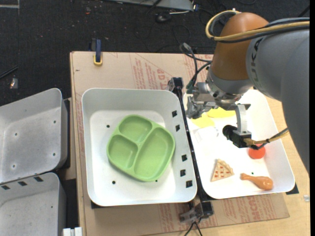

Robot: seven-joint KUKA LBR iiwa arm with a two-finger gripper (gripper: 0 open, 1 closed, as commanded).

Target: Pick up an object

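Two white bins are sitting side by side: the left bin (93,146) is holding a green divided plate (141,147), while the right bin (280,127) is holding a pizza slice (222,170), a drumstick (257,180), a red ball (256,152) and a yellow piece (206,119). Lying near the front edge, the tan drumstick is pointing its thin end left, long axis running left-right. Above the yellow piece, the gripper (205,102) is hovering; its state I cannot tell.

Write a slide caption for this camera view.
Arm over the right bin of toy food; green plate in the left.
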